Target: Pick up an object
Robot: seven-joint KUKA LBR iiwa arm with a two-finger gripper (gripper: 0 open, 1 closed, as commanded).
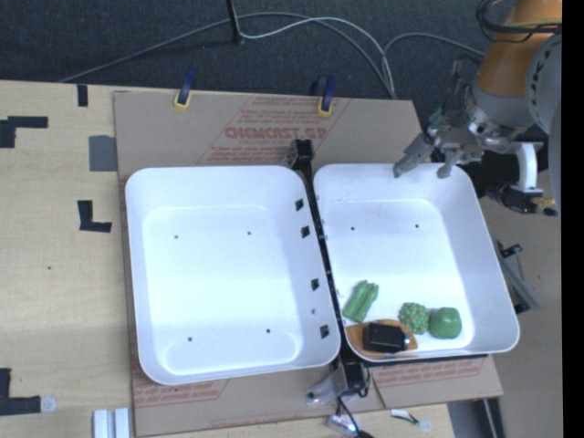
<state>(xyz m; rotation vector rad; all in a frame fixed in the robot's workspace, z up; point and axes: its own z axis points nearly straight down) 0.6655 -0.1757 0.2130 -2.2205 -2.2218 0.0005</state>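
Nearest my camera, at the six o'clock edge of the right bin (474, 210), I see a small cluster of objects. A black block (385, 338) rests on top of an orange flat piece (407, 340), right against the bin's near wall. Just at its eleven o'clock lies a green ridged vegetable toy (362, 300), tilted along the one-to-seven line. At the block's two o'clock sits a knobbly green piece like toy broccoli (414, 317), touching a smooth round green object (445, 323) at its three o'clock side.

From here I read the gripper (422, 161) as hovering over the twelve o'clock rim of the right bin, well apart from the cluster. Its two grey fingers (410, 159) stand spread, with open space between them and nothing held. The grey arm with its orange band (516, 39) comes in from the two o'clock corner of my view.

At nine o'clock of the right bin lies the left bin (146, 190), the two meeting along a dark seam with black clips (315, 284). Both bins sit on a cardboard sheet (246, 126) with red print, fixed at its far edge by two clamps (186, 92).
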